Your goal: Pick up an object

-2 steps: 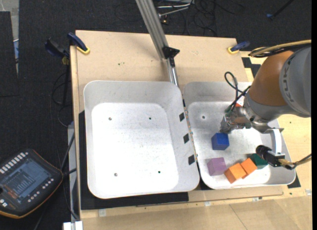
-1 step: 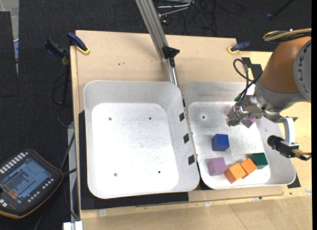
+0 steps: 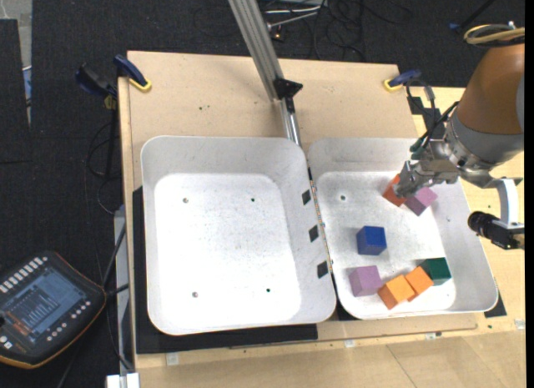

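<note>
Looking down on the counter [image 3: 217, 86], I see two white bins side by side: the left bin [image 3: 158, 178] and the right bin [image 3: 476, 282], which carries all the blocks. The arm [image 3: 492, 103] comes in from the right, its orange band above the grey wrist, and the gripper [image 3: 410, 184] sits low over the far right part of the right bin. Directly at its tip I see a red block [image 3: 393, 195] and a pale purple block [image 3: 422, 200], the two touching each other and partly covered by the gripper body. I cannot tell from this angle whether the gripper is wide or narrow, or whether either block sits between its fingers.

Nearer the middle of that bin a blue block [image 3: 371, 239] stands alone, well apart from the gripper. Along the near edge I see a purple block [image 3: 364, 279], then an orange block [image 3: 397, 287] just beside it, and a green block [image 3: 435, 271] touching the orange one on its right.

A metal pole [image 3: 254, 27] slants down from the top toward the gap between the bins. A pendant [image 3: 42, 303] lies off the counter at lower left.
</note>
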Controlling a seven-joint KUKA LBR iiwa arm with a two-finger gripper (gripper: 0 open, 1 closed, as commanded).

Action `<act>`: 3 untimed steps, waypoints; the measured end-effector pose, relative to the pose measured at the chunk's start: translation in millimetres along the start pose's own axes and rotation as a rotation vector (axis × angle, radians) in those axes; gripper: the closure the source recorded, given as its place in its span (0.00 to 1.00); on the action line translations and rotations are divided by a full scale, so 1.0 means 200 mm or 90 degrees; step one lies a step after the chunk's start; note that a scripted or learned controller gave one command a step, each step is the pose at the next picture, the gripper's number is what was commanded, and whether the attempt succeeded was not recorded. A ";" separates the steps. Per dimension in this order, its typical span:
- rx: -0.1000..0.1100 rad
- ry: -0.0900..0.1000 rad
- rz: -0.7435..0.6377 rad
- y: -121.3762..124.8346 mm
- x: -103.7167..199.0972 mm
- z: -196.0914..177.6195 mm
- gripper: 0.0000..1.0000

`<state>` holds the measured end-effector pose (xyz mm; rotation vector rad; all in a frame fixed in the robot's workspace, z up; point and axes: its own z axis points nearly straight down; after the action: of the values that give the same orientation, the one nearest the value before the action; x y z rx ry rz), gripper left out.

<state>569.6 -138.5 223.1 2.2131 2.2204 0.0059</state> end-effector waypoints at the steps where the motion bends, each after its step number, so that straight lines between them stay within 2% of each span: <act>1: 0.004 0.002 -0.003 0.00 0.28 0.00 1.00; 3: 0.004 0.002 -0.004 0.17 0.79 0.03 1.00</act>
<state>604.1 18.9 216.6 2.2115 2.2313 0.0035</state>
